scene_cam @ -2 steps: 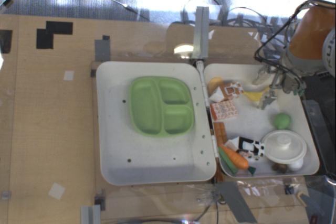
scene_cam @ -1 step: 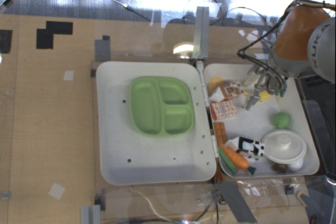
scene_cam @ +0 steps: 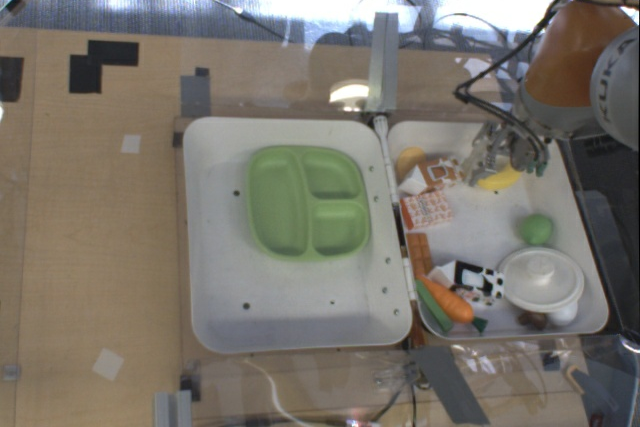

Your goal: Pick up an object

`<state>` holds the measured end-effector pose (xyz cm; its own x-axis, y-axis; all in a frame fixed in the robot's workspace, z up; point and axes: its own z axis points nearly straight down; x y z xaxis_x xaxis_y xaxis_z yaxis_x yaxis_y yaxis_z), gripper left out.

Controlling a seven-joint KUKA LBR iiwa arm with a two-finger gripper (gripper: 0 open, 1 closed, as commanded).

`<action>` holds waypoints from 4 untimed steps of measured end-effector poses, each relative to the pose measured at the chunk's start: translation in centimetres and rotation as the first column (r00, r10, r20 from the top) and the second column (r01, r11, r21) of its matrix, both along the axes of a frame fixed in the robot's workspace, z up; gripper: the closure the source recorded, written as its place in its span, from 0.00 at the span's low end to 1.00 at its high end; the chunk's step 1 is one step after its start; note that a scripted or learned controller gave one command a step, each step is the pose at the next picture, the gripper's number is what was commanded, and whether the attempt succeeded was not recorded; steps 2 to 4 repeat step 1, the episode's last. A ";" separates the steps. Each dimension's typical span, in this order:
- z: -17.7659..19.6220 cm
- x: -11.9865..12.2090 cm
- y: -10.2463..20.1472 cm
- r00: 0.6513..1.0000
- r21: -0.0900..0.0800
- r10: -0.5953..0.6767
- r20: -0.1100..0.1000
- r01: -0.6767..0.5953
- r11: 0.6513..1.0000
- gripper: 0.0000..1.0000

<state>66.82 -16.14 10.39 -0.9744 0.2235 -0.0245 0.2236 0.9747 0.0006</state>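
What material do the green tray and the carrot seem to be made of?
Green tray: probably moulded plastic, matte, judging by its even colour and rounded compartment ridges. Carrot: likely a toy in plastic or rubber, smooth, uniform orange; too small to be sure.

Partial white letters "KU" stand on the grey arm [scene_cam: 617,85]; nothing else is legible.

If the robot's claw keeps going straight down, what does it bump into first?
Probably the yellow banana-like toy. The gripper hangs right over it at the back of the right bin. Depth is hard to judge from this slanted view, so it might meet the bin floor beside the toy instead.
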 end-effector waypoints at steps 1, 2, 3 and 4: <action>10.7 -3.3 10.0 1.000 0.007 0.017 -0.001 -0.017 1.000 1.00; 10.7 -3.3 10.0 1.000 0.007 0.017 -0.001 -0.017 1.000 1.00; 10.7 -3.3 10.0 1.000 0.007 0.017 -0.001 -0.017 1.000 1.00; 10.7 -3.3 10.0 1.000 0.007 0.017 -0.001 -0.017 1.000 1.00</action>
